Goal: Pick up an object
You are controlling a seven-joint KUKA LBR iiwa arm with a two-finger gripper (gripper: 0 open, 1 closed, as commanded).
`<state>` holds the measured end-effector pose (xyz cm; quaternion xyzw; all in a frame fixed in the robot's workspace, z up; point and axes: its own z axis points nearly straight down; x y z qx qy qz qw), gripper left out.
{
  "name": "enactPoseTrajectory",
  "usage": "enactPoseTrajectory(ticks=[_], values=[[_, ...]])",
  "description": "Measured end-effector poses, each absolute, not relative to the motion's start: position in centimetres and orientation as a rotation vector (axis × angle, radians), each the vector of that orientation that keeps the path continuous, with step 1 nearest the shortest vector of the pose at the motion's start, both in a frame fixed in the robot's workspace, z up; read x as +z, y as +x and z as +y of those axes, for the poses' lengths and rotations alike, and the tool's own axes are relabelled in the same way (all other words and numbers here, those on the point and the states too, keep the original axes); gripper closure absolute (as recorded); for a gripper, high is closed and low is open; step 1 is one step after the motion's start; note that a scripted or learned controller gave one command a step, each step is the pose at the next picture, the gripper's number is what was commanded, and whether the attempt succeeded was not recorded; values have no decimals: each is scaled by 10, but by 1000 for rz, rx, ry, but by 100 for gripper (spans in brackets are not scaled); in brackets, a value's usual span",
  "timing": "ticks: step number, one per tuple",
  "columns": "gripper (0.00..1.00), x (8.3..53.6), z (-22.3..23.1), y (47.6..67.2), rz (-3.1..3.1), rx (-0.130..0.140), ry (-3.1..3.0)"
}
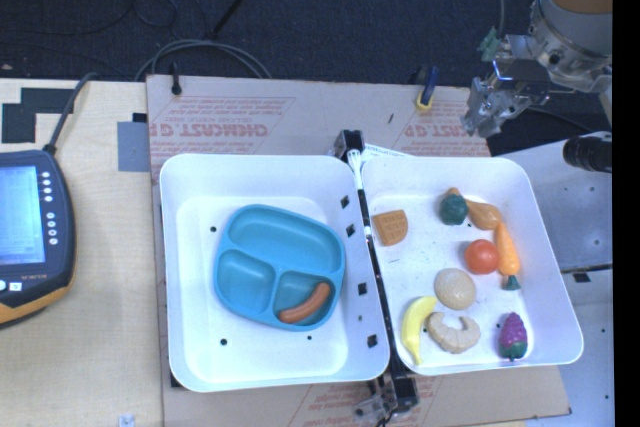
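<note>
My gripper [487,118] hangs beyond the right bin's [545,205] far rim — jaw state indiscernible; tomato [481,256], banana [416,326] — and the sausage [305,303] lies on the plate [255,245].

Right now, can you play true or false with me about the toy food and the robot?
1. The sausage lies on the blue plate. True.
2. The banana is in the left bin. False: it lies in the right bin, near its front.
3. The gripper is holding the tomato. False: the gripper is up behind the bins, and the tomato lies in the right bin.
4. The carrot lies right beside the tomato. True.
5. The purple grapes are on the blue plate. False: they lie in the right bin's front corner.
</note>
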<state>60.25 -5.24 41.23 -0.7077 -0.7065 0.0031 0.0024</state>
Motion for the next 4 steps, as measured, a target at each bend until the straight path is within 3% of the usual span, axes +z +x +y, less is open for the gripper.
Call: enactPoseTrajectory(ticks=[1,2,3,4], values=[[100,349,-31,567,-2218,9,-2215],[100,411,-27,489,-2219,6,-2218],[100,420,-1,476,-2222,2,-2219],[100,309,70,475,-2222,14,-2208]])
